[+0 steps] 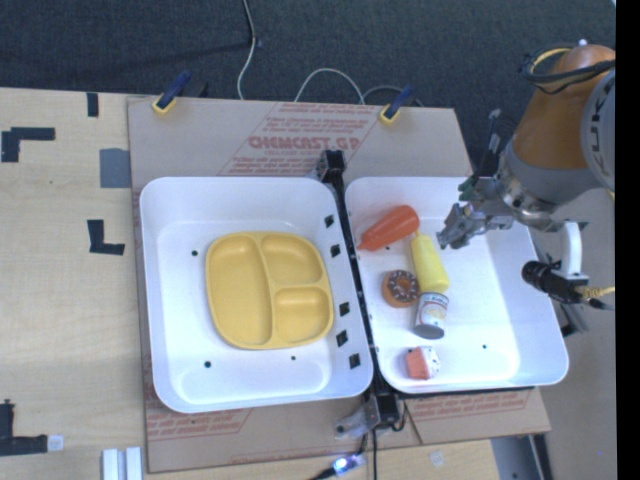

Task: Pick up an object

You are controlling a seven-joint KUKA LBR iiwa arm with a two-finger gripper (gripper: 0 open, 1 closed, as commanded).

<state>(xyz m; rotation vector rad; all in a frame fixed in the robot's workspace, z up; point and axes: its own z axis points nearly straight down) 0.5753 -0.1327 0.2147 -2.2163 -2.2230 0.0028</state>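
The right bin [500, 353] holds an orange carrot [390, 227], a yellow corn-like piece [429, 263], a brown sprinkled donut [401, 288], a small can [432, 314] and a red and white piece [420, 364]. My gripper [458, 228] hangs over the right bin's upper right part, just right of the yellow piece's top end and apart from it. Nothing shows between its dark fingers.
A yellow divided plate [268, 288] lies in the left bin [170, 268]. A black divider [345, 258] runs between the bins. Both rest on a cardboard sheet [300, 138] held by yellow and blue clamps [170, 93]. A cable loops at the back.
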